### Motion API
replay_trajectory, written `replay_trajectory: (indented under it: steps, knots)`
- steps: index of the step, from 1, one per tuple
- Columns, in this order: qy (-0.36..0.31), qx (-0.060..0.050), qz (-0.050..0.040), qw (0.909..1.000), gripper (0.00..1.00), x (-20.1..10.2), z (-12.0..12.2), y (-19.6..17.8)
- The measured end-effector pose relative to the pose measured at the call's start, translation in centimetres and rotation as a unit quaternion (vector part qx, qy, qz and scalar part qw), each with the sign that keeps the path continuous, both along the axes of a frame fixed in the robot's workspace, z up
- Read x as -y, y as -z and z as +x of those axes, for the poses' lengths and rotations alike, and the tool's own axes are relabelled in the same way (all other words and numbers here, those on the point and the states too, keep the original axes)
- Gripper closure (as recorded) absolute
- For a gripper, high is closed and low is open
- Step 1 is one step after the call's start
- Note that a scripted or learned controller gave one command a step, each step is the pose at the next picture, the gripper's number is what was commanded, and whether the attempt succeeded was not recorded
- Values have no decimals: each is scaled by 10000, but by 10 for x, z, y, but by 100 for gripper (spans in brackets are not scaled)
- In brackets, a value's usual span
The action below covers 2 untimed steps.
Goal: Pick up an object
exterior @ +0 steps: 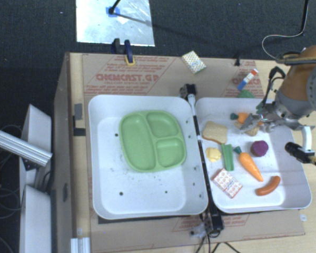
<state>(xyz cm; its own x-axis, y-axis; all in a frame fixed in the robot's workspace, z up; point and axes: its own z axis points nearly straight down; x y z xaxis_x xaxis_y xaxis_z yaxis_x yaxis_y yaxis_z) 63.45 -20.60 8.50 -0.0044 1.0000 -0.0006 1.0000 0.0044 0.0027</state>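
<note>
Even, diffuse overhead lighting; scene moderately bright. White bins (147, 204) near overexposure, surface detail washed out. Foil sheet (115, 15) on dark floor shows patchy glare. Shadows faint and short (soft dark edge under green tray (151, 140)). Overall focus soft, with low resolution and visible grain on dark carpet (26, 46). Arm (300, 88) at right edge slightly blurred.

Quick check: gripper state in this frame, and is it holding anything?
Gripper: low in the right bin, by a small orange item; state and any hold cannot be told.
</note>
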Motion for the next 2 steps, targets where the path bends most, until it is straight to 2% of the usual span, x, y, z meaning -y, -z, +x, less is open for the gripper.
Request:
replay_trajectory:
  steps: [1, 2]
  knots:
    - [-16, -3, -6, 10000, 100, 0, 0, -11]
    - [-19, 11, -12, 10000, 0, 0, 1, -11]
